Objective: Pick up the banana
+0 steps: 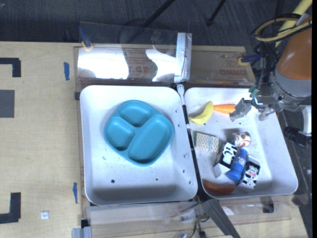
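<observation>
While the arm hangs in over the right bin, here is how it stands:

End effector: the end effector (252, 109) hovers above the far part of the right bin (290, 155), fingers spread apart, nothing between them.

Banana: the banana (202, 113) lies off to the end effector's left in this view, in the bin's far left corner, right by the dividing wall.

Neighbour: an orange carrot-like piece (224, 108) sits between banana and end effector, its end touching or just beside the banana's tip. I can't tell which.

Clutter: nearer the camera than the end effector, a patterned packet (206, 143), a small round can (241, 139), a blue bottle (237, 166) among black-and-white packets, and a brown piece (219, 186) by the near rim.

Left bin: well apart, beyond the banana, a blue divided plate (139, 132).

Handling, my read: looks light, curved, smooth-skinned, likely a toy, so it could roll or squirt out of a pinch.

Where to take hold: across the thick middle of the curve, fingers either side of the narrow width, away from the tapered tip.

Risk: the wall and the orange piece crowd both sides; a finger could land on either.
</observation>
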You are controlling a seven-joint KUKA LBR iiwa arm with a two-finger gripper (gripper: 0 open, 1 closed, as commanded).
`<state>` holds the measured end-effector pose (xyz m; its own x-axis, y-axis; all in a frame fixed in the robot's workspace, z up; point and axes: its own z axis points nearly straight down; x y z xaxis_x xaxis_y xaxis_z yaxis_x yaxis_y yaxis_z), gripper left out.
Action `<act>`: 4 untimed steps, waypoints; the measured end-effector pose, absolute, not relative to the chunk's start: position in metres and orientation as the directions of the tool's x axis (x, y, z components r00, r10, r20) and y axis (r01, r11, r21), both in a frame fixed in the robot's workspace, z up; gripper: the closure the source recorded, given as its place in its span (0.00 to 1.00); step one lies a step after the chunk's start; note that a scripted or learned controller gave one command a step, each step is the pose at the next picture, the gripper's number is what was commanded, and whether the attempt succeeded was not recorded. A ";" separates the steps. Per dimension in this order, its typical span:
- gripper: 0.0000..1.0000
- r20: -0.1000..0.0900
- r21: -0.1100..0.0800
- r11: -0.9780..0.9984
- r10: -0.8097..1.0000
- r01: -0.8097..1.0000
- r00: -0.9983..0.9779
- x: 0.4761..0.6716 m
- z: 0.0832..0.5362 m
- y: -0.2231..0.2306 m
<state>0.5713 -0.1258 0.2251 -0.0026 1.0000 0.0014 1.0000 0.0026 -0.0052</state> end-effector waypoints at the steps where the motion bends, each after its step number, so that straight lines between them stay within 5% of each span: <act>1: 0.00 -0.001 -0.003 -0.370 0.929 0.929 0.370 0.598 0.189 -0.093; 2: 0.00 -0.001 0.000 -0.224 0.975 0.975 0.224 0.613 0.209 -0.112; 3: 0.00 0.000 -0.005 -0.194 0.981 0.981 0.194 0.545 0.165 -0.103; 4: 0.00 -0.001 0.001 0.171 0.985 0.985 -0.171 0.619 0.133 -0.116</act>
<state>0.6191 -0.1158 0.1332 -0.1710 0.9853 -0.0009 0.9853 0.1710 0.0009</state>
